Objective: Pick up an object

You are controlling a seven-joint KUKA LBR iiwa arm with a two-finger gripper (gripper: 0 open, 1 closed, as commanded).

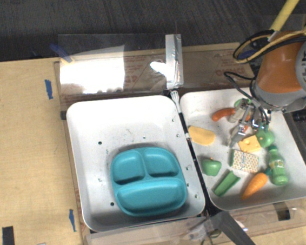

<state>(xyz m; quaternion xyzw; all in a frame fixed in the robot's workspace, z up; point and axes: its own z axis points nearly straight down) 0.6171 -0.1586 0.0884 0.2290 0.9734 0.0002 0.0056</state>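
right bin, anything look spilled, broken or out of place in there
Nothing stands out. The toy foods lie loose inside the right bin, none over its rim; the teal tray sits flat in the left bin.

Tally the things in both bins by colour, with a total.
Teal: 1, the divided tray.
Green: 4.
Orange: 2.
Yellow: 2.
Patterned white: 1.
Total: 10
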